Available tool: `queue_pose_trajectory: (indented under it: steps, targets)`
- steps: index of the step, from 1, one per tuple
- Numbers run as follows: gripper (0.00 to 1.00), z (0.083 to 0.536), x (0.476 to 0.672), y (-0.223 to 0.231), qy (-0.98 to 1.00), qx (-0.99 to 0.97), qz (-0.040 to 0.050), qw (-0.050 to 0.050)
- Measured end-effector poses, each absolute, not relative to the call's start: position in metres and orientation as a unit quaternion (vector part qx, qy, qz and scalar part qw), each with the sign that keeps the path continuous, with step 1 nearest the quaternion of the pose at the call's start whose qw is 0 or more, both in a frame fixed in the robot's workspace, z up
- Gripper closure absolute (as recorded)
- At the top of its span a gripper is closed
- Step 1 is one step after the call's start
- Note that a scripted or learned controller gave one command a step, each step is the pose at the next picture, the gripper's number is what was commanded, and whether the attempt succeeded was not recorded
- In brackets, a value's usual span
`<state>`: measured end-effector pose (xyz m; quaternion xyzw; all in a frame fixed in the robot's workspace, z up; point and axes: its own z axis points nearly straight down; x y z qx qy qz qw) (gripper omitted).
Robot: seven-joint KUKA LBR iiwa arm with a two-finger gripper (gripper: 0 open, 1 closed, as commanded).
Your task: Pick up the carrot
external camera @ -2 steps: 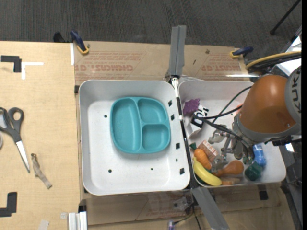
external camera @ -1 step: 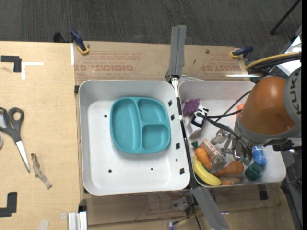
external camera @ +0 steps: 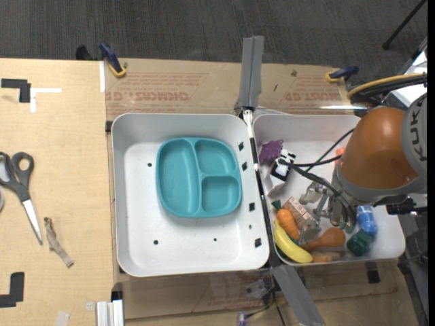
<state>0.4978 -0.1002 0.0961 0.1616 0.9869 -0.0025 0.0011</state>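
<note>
1. Camera view: the arm (external camera: pixel 377 158) is reaching in from the right and hanging over the right-hand bin (external camera: pixel 319 116). Its gripper (external camera: pixel 325 209) is sitting up and to the right of the banana (external camera: pixel 292 248), low among the clutter.
2. The claw's setting: I cannot tell whether it is wide or narrow, since the metal parts are blurring into the items beneath. Nothing is visibly being carried.
3. The carrot (external camera: pixel 288 223) is lying just above the banana, close enough that the two look to be touching, with its greenish top pointing up-left, away from the banana.
4. The key relation: the carrot is lying to the view's left of the claw, near but not under it. Its long axis is slanting from upper left to lower right, roughly in line with the banana's upper end. My read is that the claw is needing a short shift left and a grip set across that slant.
5. A second orange piece (external camera: pixel 330 238) is resting right of the banana, almost beneath the claw. It is looking like an easy wrong grab.
6. The count, same view: one carrot, one banana, one other orange piece, one purple item (external camera: pixel 271 151) well above the banana, one blue item (external camera: pixel 366 220) and one green item (external camera: pixel 358 245) off to its right.
7. Two bins in all. The left-hand bin (external camera: pixel 136 182), left of the banana, is holding one teal divided plate (external camera: pixel 199 176).
</note>
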Motion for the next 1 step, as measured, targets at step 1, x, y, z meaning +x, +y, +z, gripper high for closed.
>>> queue_pose_trajectory:
  steps: [1]
  targets:
    - [0.00,0.0954,0.5051,-0.1003,0.985,0.171,0.0000,0.000]
